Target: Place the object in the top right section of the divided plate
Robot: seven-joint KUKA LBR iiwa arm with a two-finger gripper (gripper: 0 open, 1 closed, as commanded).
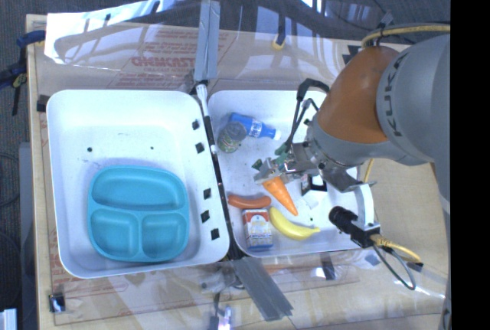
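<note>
A blue divided plate lies in the left bin. The right bin holds a blue bottle, a sausage, a small carton, a carrot and a banana. The tool hangs low just above the carrot's top; whether it is wide or narrow cannot be told. This looks like the picking stage: the next move calls for a firm grasp, then a carry left to the plate's top right section.
</note>
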